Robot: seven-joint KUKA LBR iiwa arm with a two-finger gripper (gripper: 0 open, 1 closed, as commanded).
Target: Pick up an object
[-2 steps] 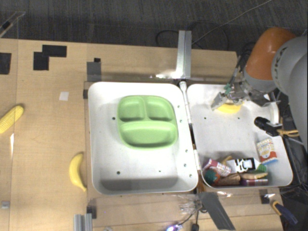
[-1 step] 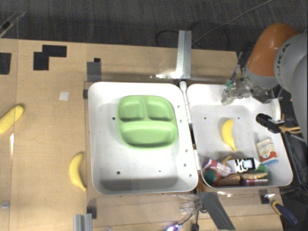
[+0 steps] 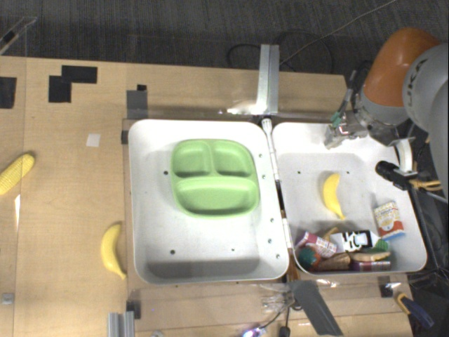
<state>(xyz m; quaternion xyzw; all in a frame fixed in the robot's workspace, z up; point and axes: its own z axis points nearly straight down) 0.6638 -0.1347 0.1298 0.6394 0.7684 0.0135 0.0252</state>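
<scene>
The right bin [image 3: 309, 161] holds a yellow banana [image 3: 331, 194] near its middle. A small red and white packet [image 3: 387, 220] lies by its right wall. Several packaged items [image 3: 342, 248] are heaped along its front edge, among them a black and white one [image 3: 356, 240]. My gripper [image 3: 339, 128] hangs over the far right corner of this bin, above and behind the banana, apart from every object. The grey arm with its orange band [image 3: 396, 72] reaches in from the right.
A green divided plate [image 3: 214, 175] lies in the left bin [image 3: 147, 209]. On the bench left of the bins are a second banana [image 3: 112, 250] and a yellow corn cob [image 3: 15, 174]. A metal post [image 3: 269, 76] stands behind the bins.
</scene>
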